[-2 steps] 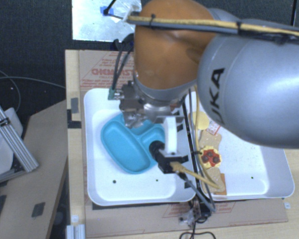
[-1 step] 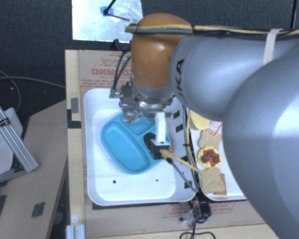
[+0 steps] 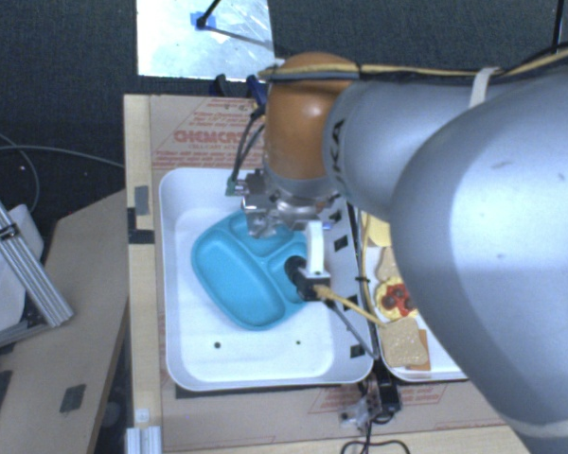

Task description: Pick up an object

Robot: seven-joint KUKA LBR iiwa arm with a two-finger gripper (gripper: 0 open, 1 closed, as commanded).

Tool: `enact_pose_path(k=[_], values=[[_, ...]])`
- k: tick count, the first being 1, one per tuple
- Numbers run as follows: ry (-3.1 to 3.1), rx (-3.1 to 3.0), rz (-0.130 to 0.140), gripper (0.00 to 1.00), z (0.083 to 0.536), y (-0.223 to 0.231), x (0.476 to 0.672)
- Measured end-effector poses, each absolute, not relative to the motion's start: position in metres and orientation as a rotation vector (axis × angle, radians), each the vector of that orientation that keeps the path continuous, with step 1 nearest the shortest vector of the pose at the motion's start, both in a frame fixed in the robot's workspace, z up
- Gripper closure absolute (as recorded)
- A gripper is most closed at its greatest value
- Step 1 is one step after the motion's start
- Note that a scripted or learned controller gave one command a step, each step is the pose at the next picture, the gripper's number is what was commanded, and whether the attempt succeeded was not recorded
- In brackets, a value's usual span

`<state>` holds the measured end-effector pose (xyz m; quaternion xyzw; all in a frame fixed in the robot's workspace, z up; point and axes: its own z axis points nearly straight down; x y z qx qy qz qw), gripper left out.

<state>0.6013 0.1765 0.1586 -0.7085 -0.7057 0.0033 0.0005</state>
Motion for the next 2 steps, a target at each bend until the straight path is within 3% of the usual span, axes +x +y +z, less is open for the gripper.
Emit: enact_pose_path(k=[1, 2], values=[[-2.232, -2.21, -0.014, 1.0, 0.253, 0.23, 0.53], [-2.233, -2.227, -0.03, 1.0, 0.368, 0.233, 0.656]])
